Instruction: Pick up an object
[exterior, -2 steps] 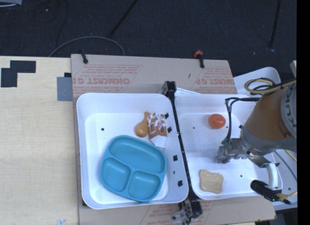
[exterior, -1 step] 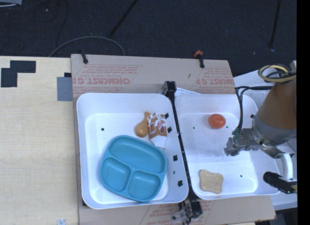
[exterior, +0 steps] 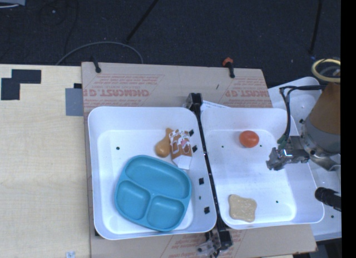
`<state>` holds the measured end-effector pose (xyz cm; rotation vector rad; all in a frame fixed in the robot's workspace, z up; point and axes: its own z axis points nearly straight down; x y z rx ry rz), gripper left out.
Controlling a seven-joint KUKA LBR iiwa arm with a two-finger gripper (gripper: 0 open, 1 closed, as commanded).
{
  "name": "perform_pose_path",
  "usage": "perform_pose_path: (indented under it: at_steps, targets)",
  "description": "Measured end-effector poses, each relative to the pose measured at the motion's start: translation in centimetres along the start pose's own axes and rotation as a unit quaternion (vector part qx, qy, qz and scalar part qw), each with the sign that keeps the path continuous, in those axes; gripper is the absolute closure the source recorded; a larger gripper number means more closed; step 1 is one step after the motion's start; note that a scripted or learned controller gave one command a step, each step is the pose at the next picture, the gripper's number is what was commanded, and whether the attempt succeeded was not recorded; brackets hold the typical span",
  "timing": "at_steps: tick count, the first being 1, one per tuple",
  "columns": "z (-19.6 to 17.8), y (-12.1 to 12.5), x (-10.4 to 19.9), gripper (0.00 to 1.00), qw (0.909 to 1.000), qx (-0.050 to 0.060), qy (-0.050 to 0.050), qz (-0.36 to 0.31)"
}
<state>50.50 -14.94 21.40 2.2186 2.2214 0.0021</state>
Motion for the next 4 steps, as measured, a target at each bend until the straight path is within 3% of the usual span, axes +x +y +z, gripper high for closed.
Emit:
perform_pose_path:
  at_steps: [2,4]
  targets:
    - [-1.3,2.1,9.6,1.0,1.0,0.002,0.001,-0.002]
    - [0.6,3.5,20.5,1.0,1.0,0.003,0.001,-0.002]
